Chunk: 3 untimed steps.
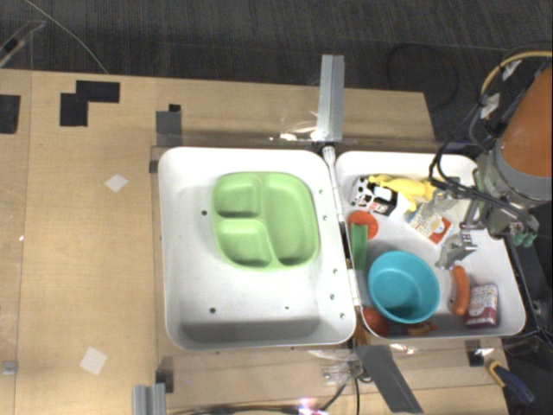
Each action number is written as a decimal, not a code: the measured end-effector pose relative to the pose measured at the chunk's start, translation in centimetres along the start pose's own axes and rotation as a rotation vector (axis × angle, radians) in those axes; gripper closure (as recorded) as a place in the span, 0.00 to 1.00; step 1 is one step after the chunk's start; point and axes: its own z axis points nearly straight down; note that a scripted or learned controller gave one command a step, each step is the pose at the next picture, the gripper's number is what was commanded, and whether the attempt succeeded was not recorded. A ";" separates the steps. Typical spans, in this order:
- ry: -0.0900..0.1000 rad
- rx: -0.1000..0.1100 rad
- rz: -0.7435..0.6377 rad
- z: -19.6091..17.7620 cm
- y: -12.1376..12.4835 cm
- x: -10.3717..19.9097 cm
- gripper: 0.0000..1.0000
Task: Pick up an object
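Observation:
The right bin [517, 322] holds several objects. A blue bowl [403, 285] sits at its front middle, with a red sausage-like piece [460, 290] and a maroon packet [482, 305] to its right. A yellow item [403, 185], a black-and-white toy [375, 198] and a white-and-red packet [427, 220] lie at the back. An orange-red cup [363, 225] and a green piece [357, 254] rest along the left wall. My gripper [458, 247] hangs over the bin's right half, just above the sausage piece and right of the bowl.
The left bin [186, 314] holds a light green divided tray [263, 219]. A metal post [332, 102] stands behind the divider between the bins. The grey arm with its orange band [529, 137] reaches in over the right bin's back right corner. A small red item [376, 322] peeks from under the bowl.

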 end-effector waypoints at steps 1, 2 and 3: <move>0.012 -0.004 -0.065 11.7 -3.3 -1.4 0.00; -0.008 0.001 -0.023 15.1 0.1 -3.0 0.00; -0.006 -0.001 0.005 15.3 3.2 -9.0 0.00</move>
